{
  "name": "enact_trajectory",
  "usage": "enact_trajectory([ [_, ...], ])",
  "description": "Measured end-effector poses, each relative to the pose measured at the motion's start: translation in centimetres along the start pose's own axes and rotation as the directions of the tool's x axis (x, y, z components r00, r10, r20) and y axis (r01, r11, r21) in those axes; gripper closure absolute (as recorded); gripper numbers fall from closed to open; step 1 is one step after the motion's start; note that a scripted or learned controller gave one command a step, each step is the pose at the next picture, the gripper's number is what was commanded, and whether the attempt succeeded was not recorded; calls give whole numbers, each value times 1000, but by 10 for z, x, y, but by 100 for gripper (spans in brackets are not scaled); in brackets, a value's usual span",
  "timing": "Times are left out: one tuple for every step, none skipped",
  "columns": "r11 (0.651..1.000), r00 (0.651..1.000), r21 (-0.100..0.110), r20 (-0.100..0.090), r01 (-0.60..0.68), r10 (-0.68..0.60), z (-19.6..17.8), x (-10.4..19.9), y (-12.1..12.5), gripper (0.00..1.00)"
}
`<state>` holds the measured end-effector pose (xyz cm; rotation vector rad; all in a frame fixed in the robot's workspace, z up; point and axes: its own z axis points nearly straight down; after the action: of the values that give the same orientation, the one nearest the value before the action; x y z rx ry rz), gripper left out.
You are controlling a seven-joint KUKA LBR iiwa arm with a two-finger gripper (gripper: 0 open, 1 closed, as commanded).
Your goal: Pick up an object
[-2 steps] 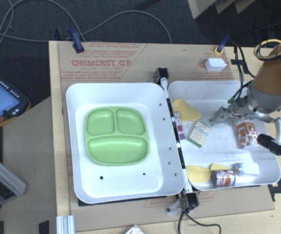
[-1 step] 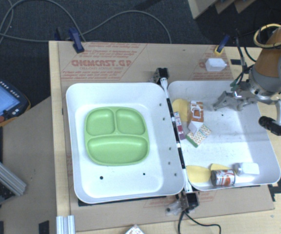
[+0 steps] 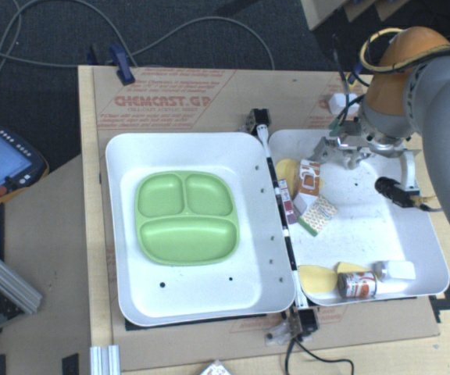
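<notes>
Over the right bin [image 3: 424,244]: gripper [image 3: 348,148], grip state unclear, approaching; next, descent onto the packet [image 3: 310,180].

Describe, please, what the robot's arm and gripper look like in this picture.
The arm is a thick, rounded grey body coming in from the right, with a glossy orange band above the wrist. A yellowish cable loops beside the orange part, and thin wires run down by the wrist. The gripper is a small silvery metal assembly below a round grey flange. No markings can be made out.
</notes>
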<state>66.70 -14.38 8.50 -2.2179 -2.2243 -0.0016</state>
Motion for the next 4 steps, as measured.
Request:
enact_trajectory([
  [1000,1000,1,0,-1,1,0,39,-28,0],
  [1000,1000,2,1,-4,4,0,44,-55,0],
  [1000,1000,-1,2,-2,2,0,51,0,0],
  [1000,1000,3,3,-5,5,0,-25,-53,0],
])
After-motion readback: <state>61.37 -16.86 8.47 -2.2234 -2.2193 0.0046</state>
